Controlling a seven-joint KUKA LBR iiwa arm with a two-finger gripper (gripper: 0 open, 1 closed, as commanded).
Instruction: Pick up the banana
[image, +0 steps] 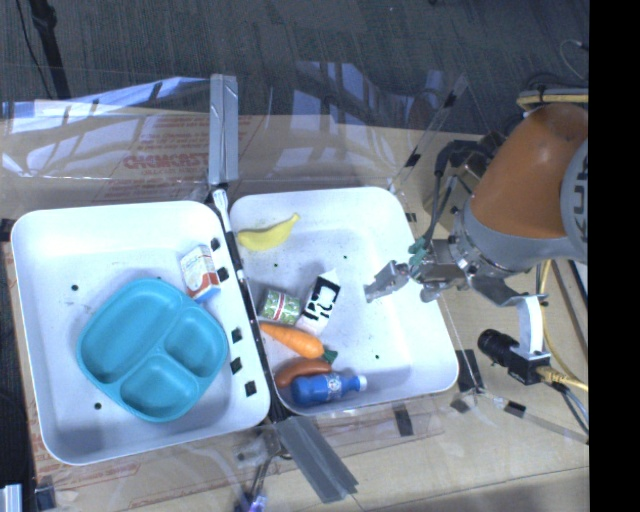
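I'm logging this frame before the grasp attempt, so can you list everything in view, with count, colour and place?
bins: two, white, side by side on the bench
plate: one, blue, divided, in the left bin
small carton: one, white and red, left bin, by the plate's upper right edge
banana: one, yellow, far left corner of the right bin
can: one, green, right bin, lying near the divider
card: one, black and white, right of the can
carrot: one, orange, below the can
sausage: one, brown, near edge of the right bin
bottle: one, blue, beside the sausage
arm: one, grey and orange, at right
gripper: one, over the right bin's right side
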